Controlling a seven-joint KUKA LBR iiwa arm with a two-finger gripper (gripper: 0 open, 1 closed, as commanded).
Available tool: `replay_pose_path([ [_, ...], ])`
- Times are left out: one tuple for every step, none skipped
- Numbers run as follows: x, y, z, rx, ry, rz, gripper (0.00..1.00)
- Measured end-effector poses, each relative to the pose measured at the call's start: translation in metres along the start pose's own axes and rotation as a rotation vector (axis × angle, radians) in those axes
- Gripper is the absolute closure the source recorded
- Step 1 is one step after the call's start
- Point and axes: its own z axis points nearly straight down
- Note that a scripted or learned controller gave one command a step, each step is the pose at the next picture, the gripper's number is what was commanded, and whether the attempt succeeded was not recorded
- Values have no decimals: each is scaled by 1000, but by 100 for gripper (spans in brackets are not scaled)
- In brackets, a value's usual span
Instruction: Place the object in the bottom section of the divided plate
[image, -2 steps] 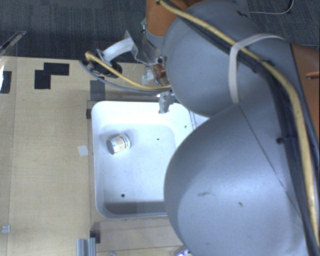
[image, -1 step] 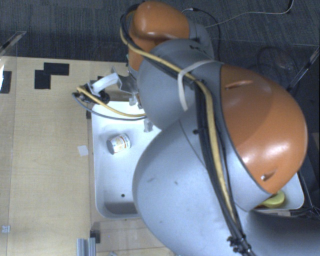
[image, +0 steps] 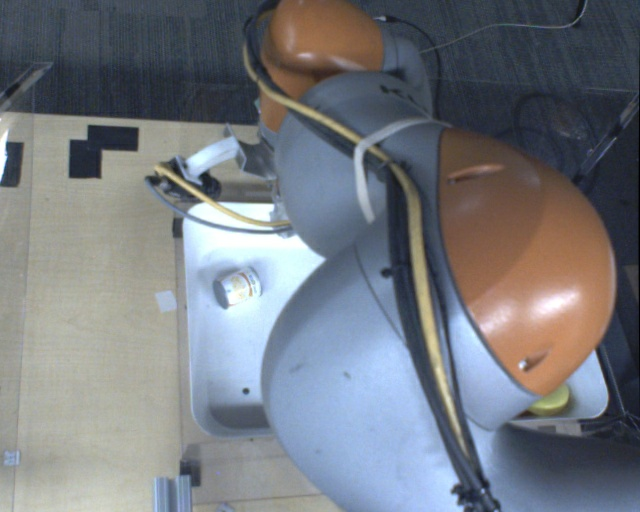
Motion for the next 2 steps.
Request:
replay_pose_path([
  [5, 2, 24, 0, -2, 152, 100],
  [4, 1, 50, 0, -3, 153, 100],
])
